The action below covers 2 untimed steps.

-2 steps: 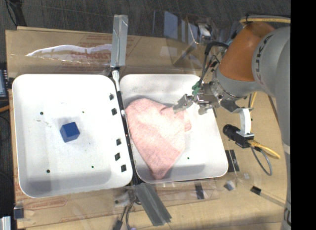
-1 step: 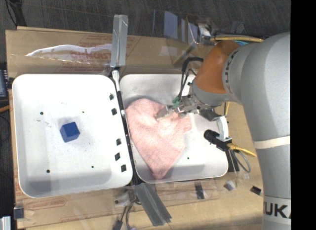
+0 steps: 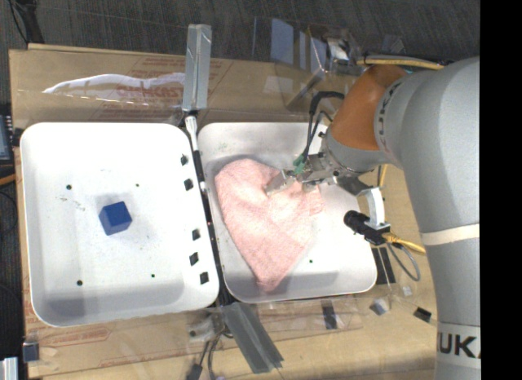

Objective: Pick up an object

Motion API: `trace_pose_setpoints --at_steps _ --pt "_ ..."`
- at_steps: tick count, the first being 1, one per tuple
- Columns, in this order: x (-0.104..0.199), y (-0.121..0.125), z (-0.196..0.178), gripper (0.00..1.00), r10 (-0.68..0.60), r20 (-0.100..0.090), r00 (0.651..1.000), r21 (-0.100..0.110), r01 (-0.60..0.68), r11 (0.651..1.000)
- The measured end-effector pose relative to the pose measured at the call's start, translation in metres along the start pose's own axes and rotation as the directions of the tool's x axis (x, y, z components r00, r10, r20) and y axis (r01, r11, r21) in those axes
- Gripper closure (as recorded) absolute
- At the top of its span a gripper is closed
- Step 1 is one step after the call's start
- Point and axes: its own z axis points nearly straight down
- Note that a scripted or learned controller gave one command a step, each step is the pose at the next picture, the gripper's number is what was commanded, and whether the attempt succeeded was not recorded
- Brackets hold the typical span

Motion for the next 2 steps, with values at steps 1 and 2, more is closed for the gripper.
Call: trace_pose_setpoints --at_steps 1,2 --pt "0.009 0.019 0.0 0.0 0.083 0.0 0.997 0.0 -0.083 0.997" --pt "-0.016 0.043 0.0 0.0 0.013 0.0 1.0 0.0 -0.013 1.0"
